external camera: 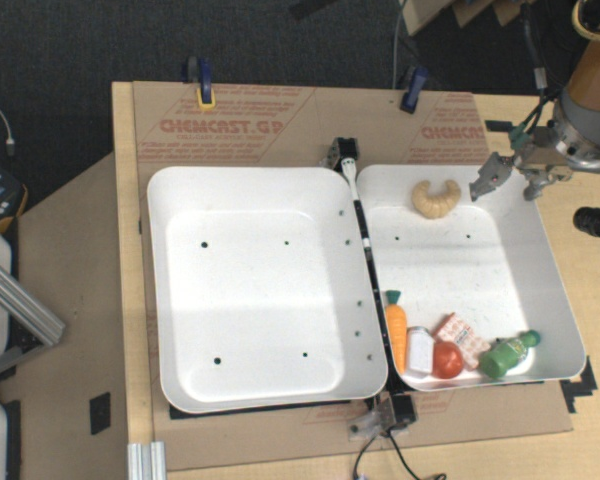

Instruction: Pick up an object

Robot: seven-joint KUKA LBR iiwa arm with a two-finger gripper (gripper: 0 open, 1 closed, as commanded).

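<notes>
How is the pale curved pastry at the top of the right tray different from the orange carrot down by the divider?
The pale tan, crescent-shaped croissant lies alone near the far edge of the right white bin; the orange carrot with a green top lies at the near end, beside a cluster of other items. The croissant is curved and plump; the carrot is straight and slim. Both are toy foods lying flat in the same bin.

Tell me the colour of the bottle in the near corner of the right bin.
Green. The bottle lies beside the red tomato, seen clearly in the camera view.
</notes>
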